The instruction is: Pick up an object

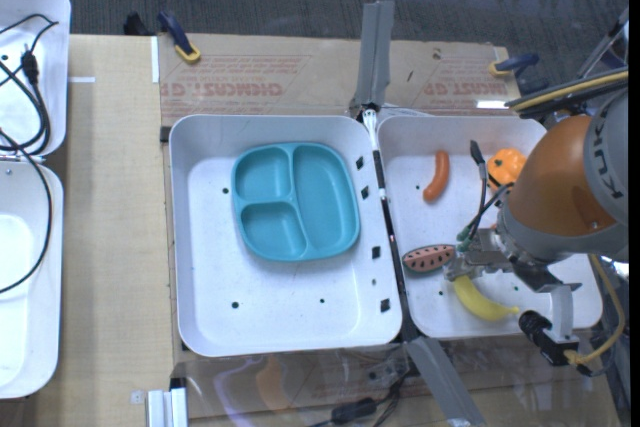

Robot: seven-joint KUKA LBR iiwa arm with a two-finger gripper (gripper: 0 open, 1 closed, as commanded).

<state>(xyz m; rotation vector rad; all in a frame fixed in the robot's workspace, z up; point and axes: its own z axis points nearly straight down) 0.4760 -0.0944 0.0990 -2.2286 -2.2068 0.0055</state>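
Low in the right bin (440, 320), gripper (468, 265) over a banana (480, 300), finger state impossible to tell; likely light, smooth, curved, slippery, so best pinched across its thick middle.

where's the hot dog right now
The orange-red toy hot dog sausage lies in the right white bin, toward its far side, left of the round orange fruit.

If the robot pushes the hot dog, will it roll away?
Probably a little. The hot dog looks round and smooth, so it could roll sideways. Its slight bend may make it wobble and stop soon. It lies alone on the flat floor of the right bin, with nothing close to block it.
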